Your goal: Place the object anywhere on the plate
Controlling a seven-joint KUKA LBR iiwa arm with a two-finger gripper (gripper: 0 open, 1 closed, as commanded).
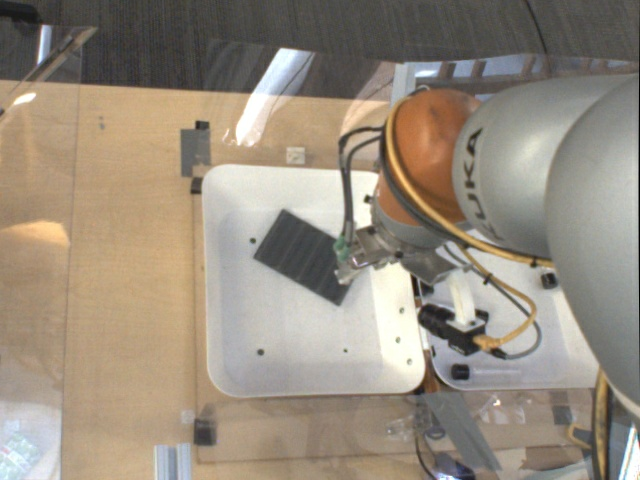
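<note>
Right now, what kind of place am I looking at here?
Most likely a robotics lab or test cell, not a home or kitchen. A big grey arm with exposed cables reaches over a shallow white bin holding a dark ribbed plate, all on a plain wooden bench.

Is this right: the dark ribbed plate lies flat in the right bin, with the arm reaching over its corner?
Not quite. The camera view shows the dark ribbed plate lying flat in the left bin, not the right one. The rest stands: the arm reaches over the plate's lower right corner.
</note>
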